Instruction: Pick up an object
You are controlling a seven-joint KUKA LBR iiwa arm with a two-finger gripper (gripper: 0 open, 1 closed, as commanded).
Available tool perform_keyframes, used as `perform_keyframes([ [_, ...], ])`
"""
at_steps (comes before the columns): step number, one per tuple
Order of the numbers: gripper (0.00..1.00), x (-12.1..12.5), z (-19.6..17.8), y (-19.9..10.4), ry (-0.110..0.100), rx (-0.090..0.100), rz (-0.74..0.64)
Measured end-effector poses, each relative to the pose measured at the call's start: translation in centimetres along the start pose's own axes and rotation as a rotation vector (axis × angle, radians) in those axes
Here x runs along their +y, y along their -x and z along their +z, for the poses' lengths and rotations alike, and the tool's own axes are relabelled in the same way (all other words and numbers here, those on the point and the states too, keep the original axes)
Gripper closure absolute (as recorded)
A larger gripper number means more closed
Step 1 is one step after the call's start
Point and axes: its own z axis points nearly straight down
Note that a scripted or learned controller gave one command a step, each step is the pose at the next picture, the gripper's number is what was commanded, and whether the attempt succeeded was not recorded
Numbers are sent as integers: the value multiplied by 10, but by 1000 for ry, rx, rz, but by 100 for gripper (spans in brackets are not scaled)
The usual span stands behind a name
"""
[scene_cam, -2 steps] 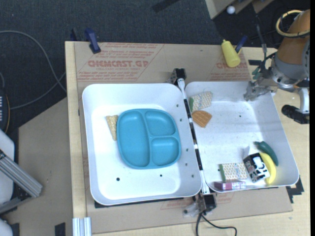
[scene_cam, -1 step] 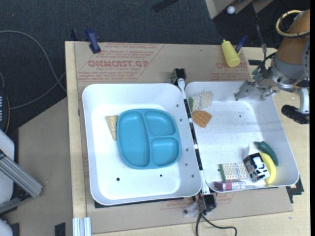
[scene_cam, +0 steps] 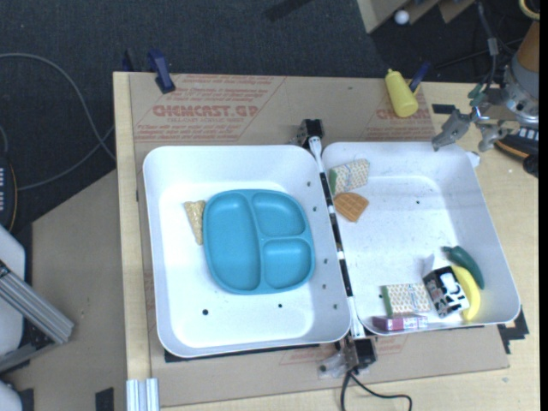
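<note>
My gripper [scene_cam: 468, 134] hangs over the far right corner of the right bin [scene_cam: 411, 221], open, with nothing between its fingers. In that bin a checkered pad [scene_cam: 352, 175] and a brown wafer-like piece [scene_cam: 350, 205] lie near the far left wall. At the near right corner, a yellow banana [scene_cam: 468, 294], a green item [scene_cam: 467, 262], a black and white box [scene_cam: 444, 290], a patterned pad [scene_cam: 406, 298] and a pink marker [scene_cam: 399, 322] crowd together. The left bin [scene_cam: 171, 298] holds a blue divided plate [scene_cam: 258, 240] and a tan cracker [scene_cam: 195, 219].
A yellow bottle [scene_cam: 400, 94] lies on the cardboard bench behind the right bin. A blue clamp [scene_cam: 160, 71] sits at the far left corner. Black clips [scene_cam: 311, 132] join the bins along the middle wall. Dark floor and cables surround the bench.
</note>
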Motion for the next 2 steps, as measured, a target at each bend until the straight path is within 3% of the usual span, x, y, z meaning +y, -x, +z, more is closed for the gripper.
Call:
perform_keyframes([
  [1,0,-2,128,-9,-17,20,-3],
  [2,100,0,115,-5,-6,6,-4],
])
